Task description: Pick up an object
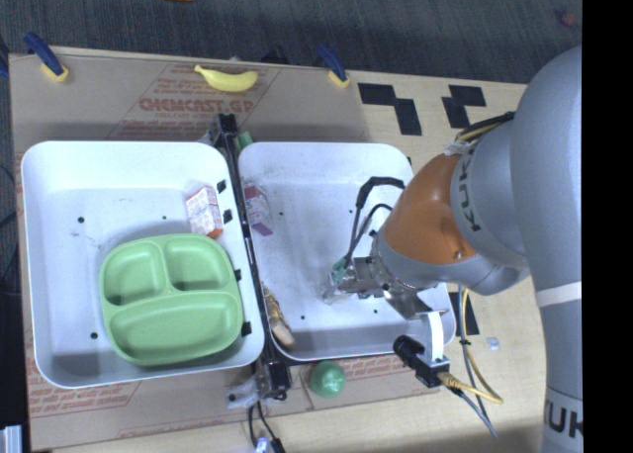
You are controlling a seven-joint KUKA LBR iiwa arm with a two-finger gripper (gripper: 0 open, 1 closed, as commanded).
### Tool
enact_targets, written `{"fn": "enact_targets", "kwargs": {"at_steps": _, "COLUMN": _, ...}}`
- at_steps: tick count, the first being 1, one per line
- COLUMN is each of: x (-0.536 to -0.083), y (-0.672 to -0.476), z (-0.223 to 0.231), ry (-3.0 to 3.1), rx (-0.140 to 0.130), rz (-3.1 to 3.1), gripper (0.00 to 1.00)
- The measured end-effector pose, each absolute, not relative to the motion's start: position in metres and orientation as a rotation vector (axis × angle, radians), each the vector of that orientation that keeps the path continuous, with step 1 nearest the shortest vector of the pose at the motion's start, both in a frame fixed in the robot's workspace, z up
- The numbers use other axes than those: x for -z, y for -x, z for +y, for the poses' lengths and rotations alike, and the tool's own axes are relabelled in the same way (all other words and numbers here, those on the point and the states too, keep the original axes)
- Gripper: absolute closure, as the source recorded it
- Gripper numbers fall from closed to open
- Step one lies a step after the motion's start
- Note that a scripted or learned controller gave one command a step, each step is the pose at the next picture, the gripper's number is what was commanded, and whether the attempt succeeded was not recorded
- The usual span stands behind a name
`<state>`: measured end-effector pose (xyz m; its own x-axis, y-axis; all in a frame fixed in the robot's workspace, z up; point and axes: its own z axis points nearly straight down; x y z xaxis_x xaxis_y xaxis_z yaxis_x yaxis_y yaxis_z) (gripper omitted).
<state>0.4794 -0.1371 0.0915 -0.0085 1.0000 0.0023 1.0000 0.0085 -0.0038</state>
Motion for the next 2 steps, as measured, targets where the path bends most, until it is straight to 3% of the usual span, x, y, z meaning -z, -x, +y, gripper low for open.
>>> {"fn": "enact_targets", "kwargs": {"at_steps": 1, "x": -0.2338, "y": -0.4779, "z": -0.1674, "ry": 2.218, "rx": 0.002, "rz": -2.232, "gripper": 1.0}}
{"fn": "enact_targets", "kwargs": {"at_steps": 2, "x": -0.2332, "y": -0.4777, "z": -0.167, "ry": 2.216, "rx": 0.002, "rz": -2.232, "gripper": 0.0}}
